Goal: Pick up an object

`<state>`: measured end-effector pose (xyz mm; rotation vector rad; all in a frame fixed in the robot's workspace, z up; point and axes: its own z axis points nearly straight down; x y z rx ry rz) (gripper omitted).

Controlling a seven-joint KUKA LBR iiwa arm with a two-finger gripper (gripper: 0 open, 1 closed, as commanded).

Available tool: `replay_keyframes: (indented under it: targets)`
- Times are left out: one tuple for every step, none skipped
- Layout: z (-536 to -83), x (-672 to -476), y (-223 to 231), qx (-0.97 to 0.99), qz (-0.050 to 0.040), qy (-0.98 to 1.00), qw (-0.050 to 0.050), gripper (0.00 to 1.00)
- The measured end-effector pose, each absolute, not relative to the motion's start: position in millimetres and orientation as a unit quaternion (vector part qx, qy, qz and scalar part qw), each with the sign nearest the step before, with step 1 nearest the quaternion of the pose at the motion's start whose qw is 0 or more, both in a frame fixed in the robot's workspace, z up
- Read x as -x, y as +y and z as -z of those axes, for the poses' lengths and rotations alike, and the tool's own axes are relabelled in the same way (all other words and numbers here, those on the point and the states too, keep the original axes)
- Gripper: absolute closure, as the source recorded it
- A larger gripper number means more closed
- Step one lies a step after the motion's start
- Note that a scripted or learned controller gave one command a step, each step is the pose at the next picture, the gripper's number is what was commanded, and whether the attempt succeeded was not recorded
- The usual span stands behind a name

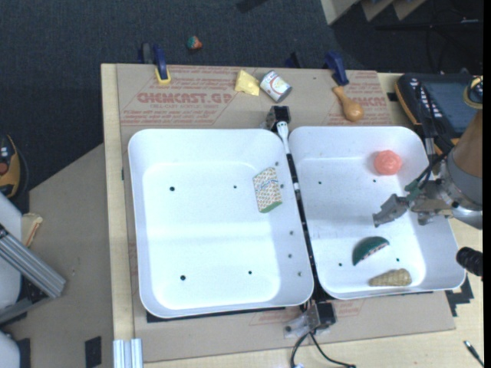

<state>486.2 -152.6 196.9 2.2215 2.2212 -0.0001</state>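
Observation:
The right bin [337, 148] holds a pink-red ball [387, 162] near its far right, a dark green half-round piece [371, 248] near the front, and a tan cone-shaped piece [390, 278] at the front rim. My gripper [400, 198] hangs over the right side of this bin, between the ball and the green piece. It is open, and nothing sits between its fingers. A speckled pale pouch [267, 188] lies in the left bin [176, 152] near its right wall.
On the board behind the bins lie a yellow piece [247, 83], a small white box [275, 87] and an orange-brown gourd shape [350, 105]. Blue clamps [160, 61] grip the far edge. A black clip [279, 117] sits where the bins meet.

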Motion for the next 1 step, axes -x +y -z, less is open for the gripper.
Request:
replay_keyframes:
  targets:
    - [-79.1, -486.9, -158.6, -0.708, 0.0008, 0.706, -0.002, 0.0]
